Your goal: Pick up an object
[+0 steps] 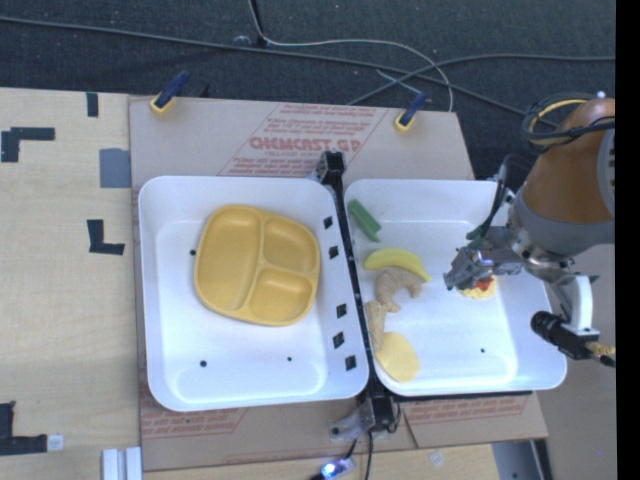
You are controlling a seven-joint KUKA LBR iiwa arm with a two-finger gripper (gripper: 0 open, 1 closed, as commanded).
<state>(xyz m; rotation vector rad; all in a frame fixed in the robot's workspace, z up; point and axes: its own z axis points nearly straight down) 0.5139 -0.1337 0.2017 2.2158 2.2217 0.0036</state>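
Now our tool [466, 276] hangs low in the right bin [440, 196], over a small red-orange object [483, 288] just beside it, probably its target; its state we cannot tell.

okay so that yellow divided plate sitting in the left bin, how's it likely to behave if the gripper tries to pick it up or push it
The yellow divided plate looks moulded and rigid, so it should probably keep its shape rather than flop. It lies flat and wide on the left bin floor, so a push would likely slide it, not tip or roll it. Its smooth, low rim may give the gripper little to pinch, so slipping seems likely.
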